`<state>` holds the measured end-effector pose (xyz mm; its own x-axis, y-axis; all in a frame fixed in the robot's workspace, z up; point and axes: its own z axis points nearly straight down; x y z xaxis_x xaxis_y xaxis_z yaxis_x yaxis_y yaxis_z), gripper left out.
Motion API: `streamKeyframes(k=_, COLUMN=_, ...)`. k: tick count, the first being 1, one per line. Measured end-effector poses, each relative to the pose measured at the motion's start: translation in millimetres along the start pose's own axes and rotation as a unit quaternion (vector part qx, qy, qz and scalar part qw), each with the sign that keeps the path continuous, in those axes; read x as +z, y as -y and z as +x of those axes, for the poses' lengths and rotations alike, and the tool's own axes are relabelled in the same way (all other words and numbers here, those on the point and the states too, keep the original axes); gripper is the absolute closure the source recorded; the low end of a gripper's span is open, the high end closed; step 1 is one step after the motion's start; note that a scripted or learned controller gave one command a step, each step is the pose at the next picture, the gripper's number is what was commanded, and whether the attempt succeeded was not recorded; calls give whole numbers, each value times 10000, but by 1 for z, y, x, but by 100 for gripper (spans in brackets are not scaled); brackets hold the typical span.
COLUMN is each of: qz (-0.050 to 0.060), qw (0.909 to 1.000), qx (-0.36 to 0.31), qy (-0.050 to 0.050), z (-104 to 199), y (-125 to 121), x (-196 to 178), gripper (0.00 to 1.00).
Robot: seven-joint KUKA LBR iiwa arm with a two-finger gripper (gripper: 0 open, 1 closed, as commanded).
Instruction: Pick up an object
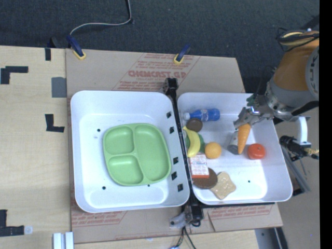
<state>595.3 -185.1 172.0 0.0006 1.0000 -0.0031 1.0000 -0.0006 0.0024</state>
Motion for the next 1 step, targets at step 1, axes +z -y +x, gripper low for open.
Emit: streamKeyframes(k=1, qz=10, qw=10000, qx=-22, qy=-26, z=109, y=-22, x=-13, gripper=100)
